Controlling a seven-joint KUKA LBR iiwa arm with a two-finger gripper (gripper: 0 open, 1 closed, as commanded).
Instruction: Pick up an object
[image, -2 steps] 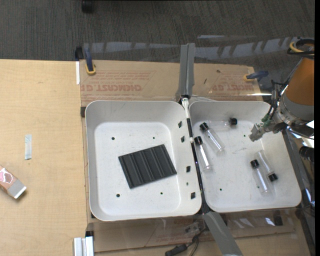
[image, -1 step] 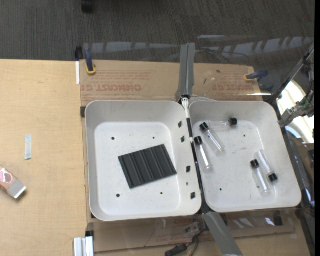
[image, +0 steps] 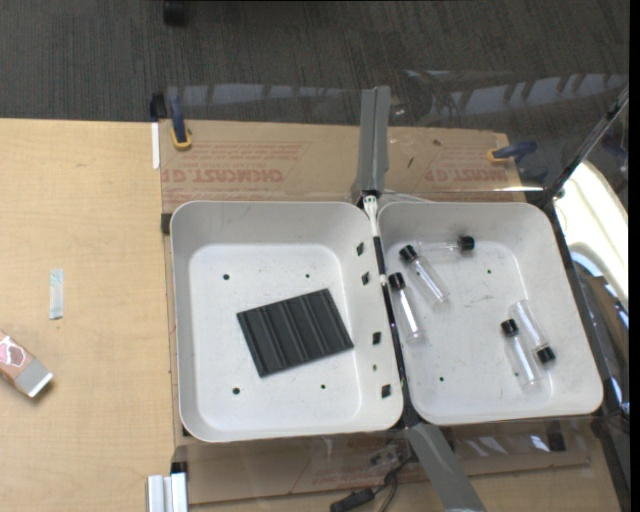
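Front rim of the left bin sits closest; inside it, a dark ribbed pad lies flat, mid-floor, slightly rotated. Right bin holds several clear tubes with black caps: one by the divider, one just beside it, one near the back, two close together at right. Gripper state: can't tell. Step: looks like pre-approach, nothing picked. Next move needs a target; the tubes will likely roll, so close across the tube body.
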